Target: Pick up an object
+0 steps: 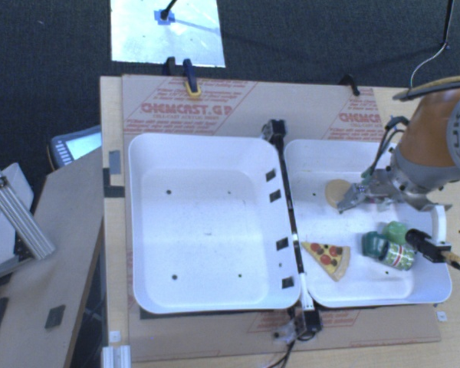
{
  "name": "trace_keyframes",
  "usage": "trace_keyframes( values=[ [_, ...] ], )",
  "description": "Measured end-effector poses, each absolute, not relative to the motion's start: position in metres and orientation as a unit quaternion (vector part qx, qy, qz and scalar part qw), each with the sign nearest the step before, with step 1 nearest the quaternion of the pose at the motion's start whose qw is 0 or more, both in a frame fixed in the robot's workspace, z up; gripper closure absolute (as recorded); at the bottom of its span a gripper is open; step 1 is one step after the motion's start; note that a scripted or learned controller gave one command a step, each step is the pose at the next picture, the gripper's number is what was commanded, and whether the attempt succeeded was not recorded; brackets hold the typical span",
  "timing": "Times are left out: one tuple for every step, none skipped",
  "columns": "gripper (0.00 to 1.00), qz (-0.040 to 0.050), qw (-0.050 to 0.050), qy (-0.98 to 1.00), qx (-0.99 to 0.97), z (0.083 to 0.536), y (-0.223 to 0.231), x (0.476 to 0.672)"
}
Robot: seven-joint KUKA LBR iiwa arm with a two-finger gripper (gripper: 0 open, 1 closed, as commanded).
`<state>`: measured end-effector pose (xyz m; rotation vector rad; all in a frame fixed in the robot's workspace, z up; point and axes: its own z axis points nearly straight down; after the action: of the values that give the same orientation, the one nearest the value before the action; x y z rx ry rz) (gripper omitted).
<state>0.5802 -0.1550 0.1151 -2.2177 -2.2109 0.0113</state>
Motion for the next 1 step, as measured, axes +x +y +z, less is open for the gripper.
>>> trace_keyframes(
  values=[
    [0.0, -0.0054, -0.007, -0.71, -0.704, 0.2569, -0.1304, 0.6278]
  ],
)
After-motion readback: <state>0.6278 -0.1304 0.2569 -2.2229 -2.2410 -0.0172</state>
